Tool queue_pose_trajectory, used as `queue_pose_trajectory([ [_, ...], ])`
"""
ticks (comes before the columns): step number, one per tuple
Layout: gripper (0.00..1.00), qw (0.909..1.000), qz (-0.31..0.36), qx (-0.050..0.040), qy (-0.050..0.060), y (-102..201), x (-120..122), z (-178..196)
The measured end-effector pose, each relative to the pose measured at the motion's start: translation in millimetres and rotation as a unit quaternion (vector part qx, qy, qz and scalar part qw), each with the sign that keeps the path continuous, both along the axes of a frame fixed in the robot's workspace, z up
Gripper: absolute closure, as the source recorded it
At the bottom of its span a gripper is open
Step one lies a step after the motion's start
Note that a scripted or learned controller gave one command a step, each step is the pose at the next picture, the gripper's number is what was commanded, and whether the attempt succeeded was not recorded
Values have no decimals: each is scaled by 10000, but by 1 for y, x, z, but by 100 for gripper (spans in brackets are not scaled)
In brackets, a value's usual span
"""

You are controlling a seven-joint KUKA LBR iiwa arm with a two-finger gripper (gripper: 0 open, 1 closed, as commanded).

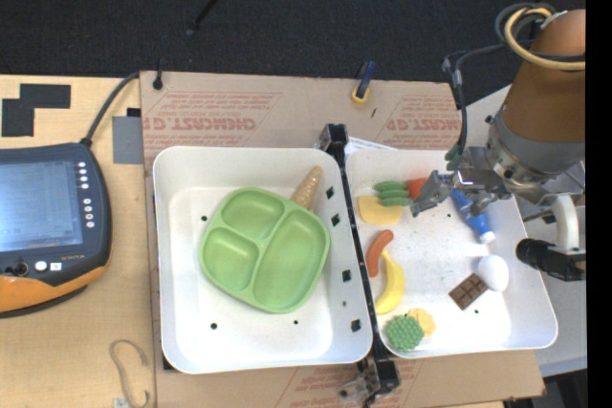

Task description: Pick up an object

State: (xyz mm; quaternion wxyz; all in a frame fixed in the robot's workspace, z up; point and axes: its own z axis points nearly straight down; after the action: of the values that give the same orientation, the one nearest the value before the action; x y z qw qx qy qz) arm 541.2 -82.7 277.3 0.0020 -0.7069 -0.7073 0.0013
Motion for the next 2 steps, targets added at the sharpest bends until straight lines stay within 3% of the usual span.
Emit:
queue_pose_trajectory([
  [2, 0, 10000, -3, 0, 10, 2, -4, -99],
])
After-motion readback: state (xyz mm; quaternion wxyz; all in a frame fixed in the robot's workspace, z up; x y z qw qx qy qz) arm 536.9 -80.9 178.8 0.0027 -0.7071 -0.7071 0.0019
